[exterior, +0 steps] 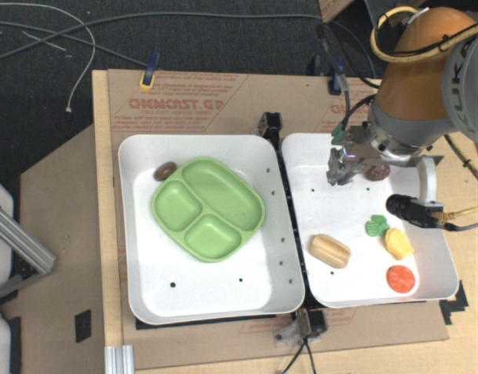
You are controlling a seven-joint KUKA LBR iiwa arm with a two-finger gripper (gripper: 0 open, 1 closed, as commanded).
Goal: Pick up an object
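While our gripper (342,166) hangs over the right bin (317,209), we cannot tell its jaw state; bread roll (330,250), corn cob (398,242) and tomato (401,278) lie loose below, well apart for picking; green tray (209,208) occupies left bin (145,287).

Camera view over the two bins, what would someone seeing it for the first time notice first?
Probably the big grey and orange arm reaching in from the right, its gripper over the far part of the right bin. Next, the green divided plate in the middle of the left bin, then the small toy foods near the right bin's front: bread roll, corn, tomato.
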